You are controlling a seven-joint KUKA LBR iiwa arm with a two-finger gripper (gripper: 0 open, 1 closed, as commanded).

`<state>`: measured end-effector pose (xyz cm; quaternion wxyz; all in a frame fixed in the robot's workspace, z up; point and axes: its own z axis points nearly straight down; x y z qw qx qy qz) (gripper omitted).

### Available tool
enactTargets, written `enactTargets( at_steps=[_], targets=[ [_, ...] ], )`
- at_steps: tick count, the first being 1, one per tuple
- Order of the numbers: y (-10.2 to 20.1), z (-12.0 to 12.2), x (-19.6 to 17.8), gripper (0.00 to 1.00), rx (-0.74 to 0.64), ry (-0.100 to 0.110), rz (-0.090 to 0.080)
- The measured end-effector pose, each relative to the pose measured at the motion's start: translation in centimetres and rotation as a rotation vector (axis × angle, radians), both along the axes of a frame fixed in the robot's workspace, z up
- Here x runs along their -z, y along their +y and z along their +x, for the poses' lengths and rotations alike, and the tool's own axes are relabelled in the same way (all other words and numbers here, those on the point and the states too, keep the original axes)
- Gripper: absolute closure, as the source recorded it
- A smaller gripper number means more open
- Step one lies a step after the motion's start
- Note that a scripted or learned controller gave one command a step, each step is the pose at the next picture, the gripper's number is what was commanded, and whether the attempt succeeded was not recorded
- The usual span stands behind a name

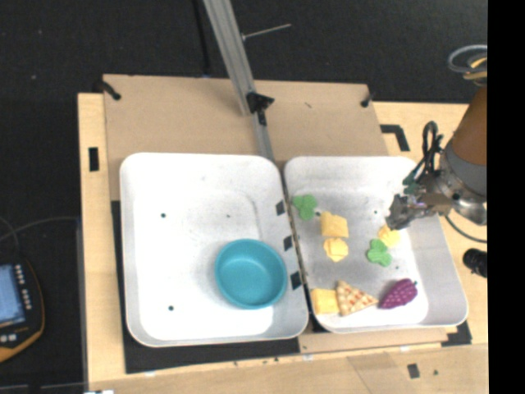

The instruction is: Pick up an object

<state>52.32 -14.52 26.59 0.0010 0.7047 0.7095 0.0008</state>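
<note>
Right by the claw (399,215), a small yellow toy (388,236); can't tell if claw's open or closed

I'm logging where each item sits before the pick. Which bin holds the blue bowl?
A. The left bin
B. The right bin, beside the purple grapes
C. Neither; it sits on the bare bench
A: the blue bowl rests in the left bin, across the divide from the toy foods such as the purple grapes.

A robotics lab: bench (205,121) with two white bins (164,187), teach pendant (16,302).
</note>
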Motion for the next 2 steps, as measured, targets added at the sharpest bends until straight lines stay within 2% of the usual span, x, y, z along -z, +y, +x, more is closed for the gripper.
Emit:
enactTargets(
  at_steps=[2],
  targets=[
    [11.2,2.1,2.6,1.00,-0.001,0.003,0.002]
  ],
)
